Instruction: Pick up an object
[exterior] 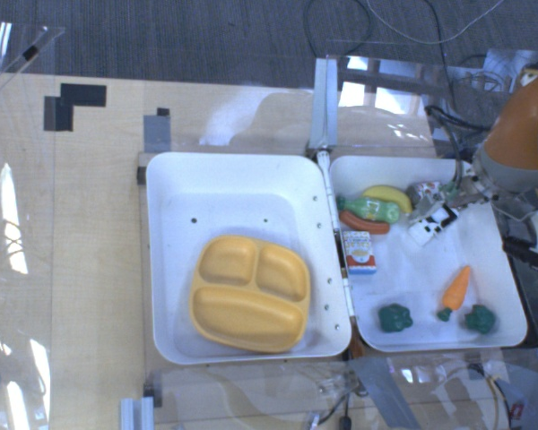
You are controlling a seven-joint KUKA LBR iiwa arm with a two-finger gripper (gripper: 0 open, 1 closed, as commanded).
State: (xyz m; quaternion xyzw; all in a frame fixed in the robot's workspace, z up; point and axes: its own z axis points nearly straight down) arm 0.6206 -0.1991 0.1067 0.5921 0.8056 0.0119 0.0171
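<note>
Nearest the camera, along the right bin's [511, 330] front edge: two dark green broccoli pieces, one [395, 317] left of centre, the other [481, 318] near the right corner, with an orange carrot [455, 292] lying tilted between and slightly behind them. All look like small moulded plastic toys, the broccoli knobbly, the carrot smooth and tapered.

Left bin [166, 240] holds a yellow divided tray [249, 291], three compartments, rounded corners, matte.

At the back of the right bin: a yellow banana [387, 194], a green item [373, 208] and a red-orange sausage shape [364, 221], touching in a cluster by the divider. A small printed carton [360, 252] sits just in front, against the divider.

The gripper [433, 215] is low over the bin's rear, just right of the banana cluster. Whether its fingers are spread or closed cannot be told; nothing is seen between them.

Judgement: the approach step is in hand, target unclear. The cluster is a poor choice, since crowded, curved, slick parts would likely slip or jam. The carrot stands apart from its neighbours; closing across its narrow width looks most reliable.
</note>
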